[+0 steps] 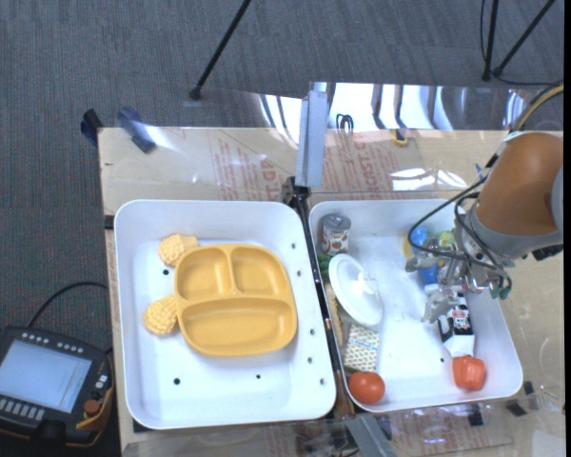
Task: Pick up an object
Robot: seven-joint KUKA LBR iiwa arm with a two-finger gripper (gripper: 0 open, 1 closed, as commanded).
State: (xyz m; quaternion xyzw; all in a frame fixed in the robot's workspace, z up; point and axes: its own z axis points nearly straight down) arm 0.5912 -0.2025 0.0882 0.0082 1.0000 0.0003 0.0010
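**A:** What sits left of the yellow divided plate?

**B:** Two waffle-textured yellow pieces, one touching its upper left corner, one against its lower left edge. All three lie in the left bin.

**A:** And to the plate's right?

**B:** The right bin. Nearest the plate stand a small can, a white lid-like dish, a patterned packet and a red tomato. Farther right are a small black-and-white carton and an orange-red fruit (both close to the far wall).

**A:** The gripper?

**B:** The gripper hangs farthest from the plate, just above the carton, crowded by blue and green items. I cannot tell how wide it stands, nor see anything held.
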